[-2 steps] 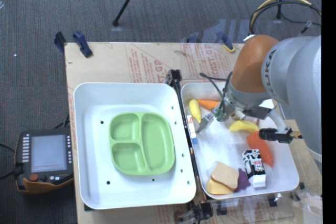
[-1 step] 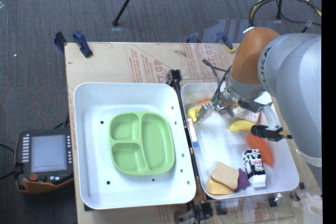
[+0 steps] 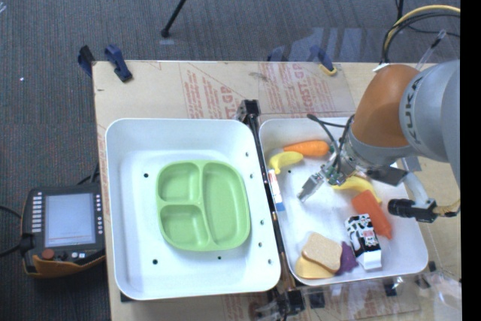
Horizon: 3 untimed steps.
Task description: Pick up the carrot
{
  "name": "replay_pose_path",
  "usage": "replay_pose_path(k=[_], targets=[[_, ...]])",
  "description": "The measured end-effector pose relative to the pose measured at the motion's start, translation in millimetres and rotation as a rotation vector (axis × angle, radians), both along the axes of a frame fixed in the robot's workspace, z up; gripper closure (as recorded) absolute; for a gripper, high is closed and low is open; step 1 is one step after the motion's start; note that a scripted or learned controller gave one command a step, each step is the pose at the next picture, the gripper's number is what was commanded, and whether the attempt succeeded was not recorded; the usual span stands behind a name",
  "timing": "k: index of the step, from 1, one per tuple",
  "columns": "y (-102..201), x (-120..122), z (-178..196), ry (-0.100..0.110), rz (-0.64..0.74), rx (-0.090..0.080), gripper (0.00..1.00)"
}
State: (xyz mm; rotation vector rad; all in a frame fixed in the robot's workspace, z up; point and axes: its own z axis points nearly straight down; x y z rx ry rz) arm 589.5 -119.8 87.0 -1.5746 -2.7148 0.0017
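The carrot (image 3: 307, 149), orange and tapered, lies in the back part of the right bin (image 3: 418, 252), next to a yellow banana (image 3: 285, 160). My gripper (image 3: 313, 186) hangs over the middle of that bin, a little in front of the carrot and to its right, apart from it. Nothing shows in the gripper. The grey arm with its orange band (image 3: 383, 113) reaches in from the right and hides part of the bin's back right.
The right bin also holds a yellow piece (image 3: 355, 185), an orange-red piece (image 3: 373, 213), a small milk carton (image 3: 363, 240), a bread slice (image 3: 323, 252) on a cheese slice, and a purple piece. The left bin (image 3: 128, 162) holds a green divided plate (image 3: 203, 204). A pendant (image 3: 66, 228) lies far left.
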Motion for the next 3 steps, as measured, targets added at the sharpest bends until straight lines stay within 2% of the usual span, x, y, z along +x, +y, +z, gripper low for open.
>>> replay_pose_path(k=[1,2,3], targets=[[-2,47,-2,0.009,-0.044,0.0,0.0],[29,55,0,-0.001,-0.456,-0.002,0.0],[-10,62,9,-0.017,-0.592,0.011,0.0]])
